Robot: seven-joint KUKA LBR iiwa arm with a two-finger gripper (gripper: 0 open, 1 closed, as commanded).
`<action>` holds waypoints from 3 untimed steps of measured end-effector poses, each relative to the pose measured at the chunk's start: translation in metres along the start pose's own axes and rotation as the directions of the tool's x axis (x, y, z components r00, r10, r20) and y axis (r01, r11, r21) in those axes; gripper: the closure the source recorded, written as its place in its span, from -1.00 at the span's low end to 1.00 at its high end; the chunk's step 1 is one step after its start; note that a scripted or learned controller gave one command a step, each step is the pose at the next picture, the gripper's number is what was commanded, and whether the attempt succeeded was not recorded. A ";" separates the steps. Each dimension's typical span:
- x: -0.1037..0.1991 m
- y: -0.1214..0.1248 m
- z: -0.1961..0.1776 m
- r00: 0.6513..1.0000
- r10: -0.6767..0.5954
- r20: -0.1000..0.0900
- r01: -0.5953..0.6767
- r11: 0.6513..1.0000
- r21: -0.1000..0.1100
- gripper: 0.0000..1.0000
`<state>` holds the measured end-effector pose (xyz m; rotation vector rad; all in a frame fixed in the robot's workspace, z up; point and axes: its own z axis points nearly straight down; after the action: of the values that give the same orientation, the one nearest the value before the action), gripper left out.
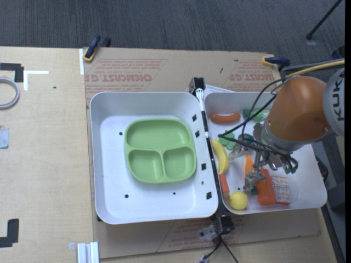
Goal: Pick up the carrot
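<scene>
The arm [299,111] is reaching into the right-hand bin [307,201], and the gripper [255,178] is hanging low over the food. From where I am standing I cannot tell whether it is open or closed, and I am seeing nothing clearly held in it.

I am taking the banana [219,155] as my marker. The carrot [265,192], which I am judging to be the thick orange piece, is lying to the right of the banana's lower end, just beside the gripper. A white packet [281,189] is lying against its far side.

To do this step well, the gripper is going to need to centre over the carrot and line up across its narrow width, not along its length. It should be coming straight down, because the packet and the lemon [238,200] are both crowding that spot. Lifting slowly would show whether the catch is holding.

I am counting:
- two bins
- one green plate [160,149] with three hollows, lying in the left bin [104,190] to the left of the banana
- one banana
- one lemon, just below the banana's lower end
- one sausage [225,116], just above the banana's upper end
- three orange pieces: the carrot, a thin strip [224,184] just under the banana, and a small bit [249,162] to the banana's right
- one packet
</scene>
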<state>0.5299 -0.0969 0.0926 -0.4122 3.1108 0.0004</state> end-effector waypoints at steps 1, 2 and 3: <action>-0.001 0.000 -0.010 1.000 0.005 0.004 -0.005 1.000 0.000 1.00; 0.001 0.044 -0.123 0.913 0.407 0.002 -0.407 0.913 0.001 1.00; 0.001 0.044 -0.123 0.913 0.407 0.002 -0.407 0.913 0.001 -1.00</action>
<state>0.5168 -0.0552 0.2157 0.2445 3.1266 0.0002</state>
